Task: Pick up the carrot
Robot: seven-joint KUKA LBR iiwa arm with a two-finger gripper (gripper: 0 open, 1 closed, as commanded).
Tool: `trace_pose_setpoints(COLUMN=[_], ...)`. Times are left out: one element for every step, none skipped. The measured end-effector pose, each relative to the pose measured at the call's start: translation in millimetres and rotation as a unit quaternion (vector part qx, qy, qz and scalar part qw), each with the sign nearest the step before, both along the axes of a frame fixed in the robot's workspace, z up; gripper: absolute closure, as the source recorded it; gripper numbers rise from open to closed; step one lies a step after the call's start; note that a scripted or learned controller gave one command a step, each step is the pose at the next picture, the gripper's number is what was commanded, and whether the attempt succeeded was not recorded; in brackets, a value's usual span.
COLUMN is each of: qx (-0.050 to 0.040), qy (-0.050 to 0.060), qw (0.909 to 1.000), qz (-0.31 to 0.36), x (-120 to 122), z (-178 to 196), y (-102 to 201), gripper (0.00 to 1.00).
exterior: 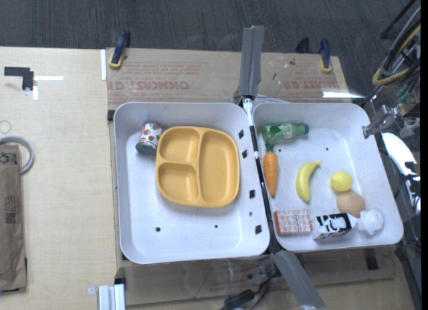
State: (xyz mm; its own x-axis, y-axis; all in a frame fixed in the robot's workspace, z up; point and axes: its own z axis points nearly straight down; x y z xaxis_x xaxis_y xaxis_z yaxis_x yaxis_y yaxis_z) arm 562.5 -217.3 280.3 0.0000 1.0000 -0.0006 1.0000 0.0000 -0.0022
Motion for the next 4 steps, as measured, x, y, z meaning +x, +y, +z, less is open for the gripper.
trace_pose_setpoints(qx=[-0.0009,-0.0023,-0.0007,-0.0006], qy=[0.000,0.002,0.000,0.000], qw=[0.9998,0.9998,0.9945,0.9871], qz=[-0.022,-0.021,0.105,0.160], x=[-62,-61,-45,30], z=[141,149,159,160], y=[37,36,96,122], gripper=[0.00,1.00,1.00,1.00])
